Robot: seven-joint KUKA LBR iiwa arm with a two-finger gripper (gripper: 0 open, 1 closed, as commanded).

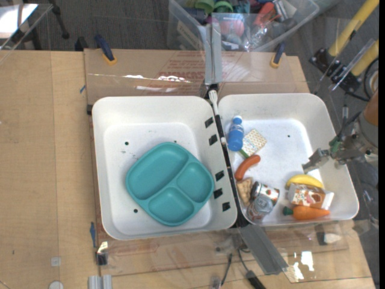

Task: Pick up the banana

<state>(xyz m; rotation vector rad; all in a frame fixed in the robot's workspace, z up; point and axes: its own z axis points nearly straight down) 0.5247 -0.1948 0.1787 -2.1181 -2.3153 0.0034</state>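
Banana (305, 180) is lying in the right-hand white bin (283, 104), toward that bin's front right corner, its yellow curve arching just above a small printed carton (303, 195) and touching it along the top. An orange carrot (310, 212) is resting just in front of that carton, against the bin's front wall. To the left of the banana, near the bin's front, a tin can (262, 202) is lying tilted beside a brownish snack item (244, 189), and a red-orange sausage-shaped toy (247, 166) is lying just behind those, close to the divider between the bins. Farther back along the divider a blue bottle (235, 133) is lying on its side, with a small patterned packet (254, 141) just beside it. The hand (319, 157) is hanging over the right bin's right edge, just behind and to the right of the banana and apart from it; it is holding nothing, and whether its parts are spread wide or drawn narrow cannot be told at this size. Left of the banana's bin, the other white bin (108, 161) is carrying a teal divided plate (169, 183) with three compartments. Behind both bins, on the counter (42, 161), a clear tub (240, 8) is holding mixed colourful toys.
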